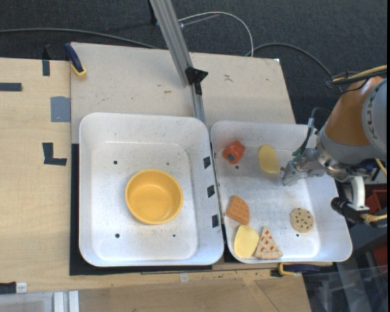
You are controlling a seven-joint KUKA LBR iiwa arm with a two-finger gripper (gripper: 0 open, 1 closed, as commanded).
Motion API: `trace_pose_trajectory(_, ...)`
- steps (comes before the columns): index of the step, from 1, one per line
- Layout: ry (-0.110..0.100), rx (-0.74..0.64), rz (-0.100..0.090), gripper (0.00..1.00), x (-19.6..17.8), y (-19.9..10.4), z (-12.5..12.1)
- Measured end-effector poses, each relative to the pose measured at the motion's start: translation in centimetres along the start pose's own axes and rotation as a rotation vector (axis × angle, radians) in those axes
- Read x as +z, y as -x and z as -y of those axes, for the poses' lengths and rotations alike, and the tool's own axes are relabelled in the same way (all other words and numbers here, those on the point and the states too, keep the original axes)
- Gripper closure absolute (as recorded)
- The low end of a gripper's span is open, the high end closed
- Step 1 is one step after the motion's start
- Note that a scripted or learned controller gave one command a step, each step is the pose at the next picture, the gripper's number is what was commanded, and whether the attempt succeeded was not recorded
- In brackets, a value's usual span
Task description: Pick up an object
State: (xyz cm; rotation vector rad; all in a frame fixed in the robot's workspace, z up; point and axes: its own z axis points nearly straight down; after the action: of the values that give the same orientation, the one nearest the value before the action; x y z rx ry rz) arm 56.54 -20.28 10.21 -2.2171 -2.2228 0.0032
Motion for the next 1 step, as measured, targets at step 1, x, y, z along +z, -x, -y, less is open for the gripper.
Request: trace_pose_trajectory(1, 0.006, 0.001, 0.001, 1.0, -4.42, -0.68, -0.04)
